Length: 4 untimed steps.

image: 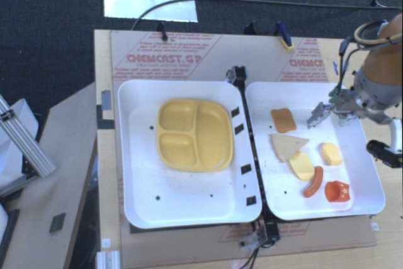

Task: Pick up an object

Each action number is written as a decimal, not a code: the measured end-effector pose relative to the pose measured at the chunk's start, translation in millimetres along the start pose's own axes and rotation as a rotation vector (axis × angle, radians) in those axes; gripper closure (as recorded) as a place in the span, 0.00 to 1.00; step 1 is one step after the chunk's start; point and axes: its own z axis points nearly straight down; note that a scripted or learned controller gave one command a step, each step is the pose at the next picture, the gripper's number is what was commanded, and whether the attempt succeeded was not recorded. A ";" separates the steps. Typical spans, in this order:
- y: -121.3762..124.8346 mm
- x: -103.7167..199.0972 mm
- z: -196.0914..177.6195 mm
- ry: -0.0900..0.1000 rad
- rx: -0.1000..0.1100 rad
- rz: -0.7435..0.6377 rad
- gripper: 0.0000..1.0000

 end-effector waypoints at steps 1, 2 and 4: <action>3.4 7.0 44.2 0.001 -0.001 -0.003 0.00; 4.7 6.2 30.9 -0.001 -0.006 -0.004 1.00; 14.3 12.1 -40.3 0.000 -0.005 -0.004 1.00</action>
